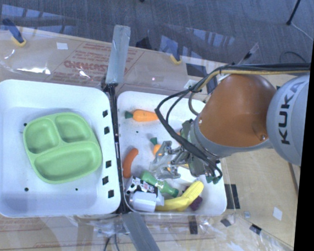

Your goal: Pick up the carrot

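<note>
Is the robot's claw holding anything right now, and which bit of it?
Nothing shows between the gripper's fingers, which hang over the toys in the right bin. The carrot lies apart near the bin's far wall.

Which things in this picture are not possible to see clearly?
- Gripper, camera view: fingers too small and cluttered to read.
- Right bin: its right part lies under the arm.
- Small orange item: partly covered by the gripper; identity unclear.
- Carrot: fully visible.
</note>
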### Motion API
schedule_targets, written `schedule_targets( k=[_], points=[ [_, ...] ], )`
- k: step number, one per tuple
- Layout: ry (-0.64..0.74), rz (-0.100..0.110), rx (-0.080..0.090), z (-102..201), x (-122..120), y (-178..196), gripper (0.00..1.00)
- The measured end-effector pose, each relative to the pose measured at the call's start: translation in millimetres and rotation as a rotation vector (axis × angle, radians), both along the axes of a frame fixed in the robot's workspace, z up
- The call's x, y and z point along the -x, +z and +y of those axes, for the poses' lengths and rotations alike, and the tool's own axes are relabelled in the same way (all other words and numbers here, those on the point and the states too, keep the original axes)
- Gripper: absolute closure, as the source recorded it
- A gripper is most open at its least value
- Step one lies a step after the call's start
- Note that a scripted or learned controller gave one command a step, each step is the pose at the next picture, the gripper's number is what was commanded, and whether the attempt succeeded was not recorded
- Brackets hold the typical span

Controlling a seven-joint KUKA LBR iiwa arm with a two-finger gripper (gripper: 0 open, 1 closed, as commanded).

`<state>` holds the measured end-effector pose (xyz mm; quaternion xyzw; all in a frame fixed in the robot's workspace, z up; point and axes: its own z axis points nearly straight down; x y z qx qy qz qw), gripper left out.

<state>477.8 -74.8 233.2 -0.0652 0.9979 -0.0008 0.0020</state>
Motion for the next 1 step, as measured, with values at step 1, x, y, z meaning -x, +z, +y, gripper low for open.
schedule_targets(
  k=[1],
  points=[
    [-0.394, 0.001, -0.003, 50.5, -17.8, 4.8, 1.00]
  ],
)
